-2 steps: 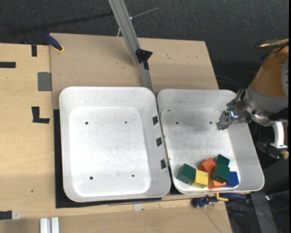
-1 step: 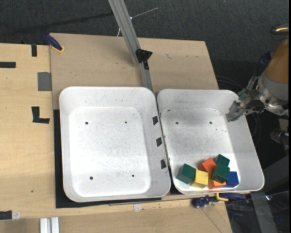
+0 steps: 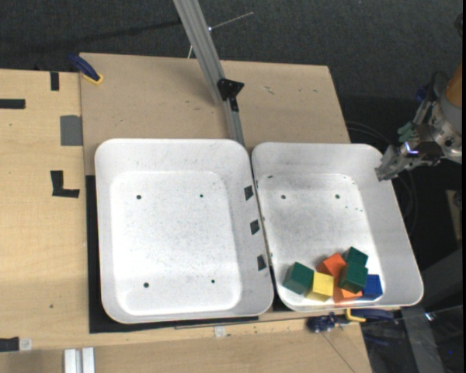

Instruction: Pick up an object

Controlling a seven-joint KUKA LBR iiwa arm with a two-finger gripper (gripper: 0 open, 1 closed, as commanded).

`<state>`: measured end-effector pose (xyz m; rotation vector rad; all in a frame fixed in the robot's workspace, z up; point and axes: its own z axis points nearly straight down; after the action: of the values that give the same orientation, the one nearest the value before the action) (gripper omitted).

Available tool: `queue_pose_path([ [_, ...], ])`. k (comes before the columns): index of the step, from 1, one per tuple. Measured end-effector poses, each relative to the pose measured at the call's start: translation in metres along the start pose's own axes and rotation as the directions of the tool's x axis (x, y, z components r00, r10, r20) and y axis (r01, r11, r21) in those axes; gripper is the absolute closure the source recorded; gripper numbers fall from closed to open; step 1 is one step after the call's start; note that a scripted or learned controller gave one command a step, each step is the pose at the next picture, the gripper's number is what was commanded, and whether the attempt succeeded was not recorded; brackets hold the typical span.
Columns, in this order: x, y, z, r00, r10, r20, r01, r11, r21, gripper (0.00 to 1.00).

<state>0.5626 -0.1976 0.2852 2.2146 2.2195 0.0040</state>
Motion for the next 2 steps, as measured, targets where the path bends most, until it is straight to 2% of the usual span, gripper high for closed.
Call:
queue_pose_path([
  [2, 0.109, -0.024, 0.010, 1.000, -0.003, -0.004, 0.003, 1.000, 0.008, 1.00],
])
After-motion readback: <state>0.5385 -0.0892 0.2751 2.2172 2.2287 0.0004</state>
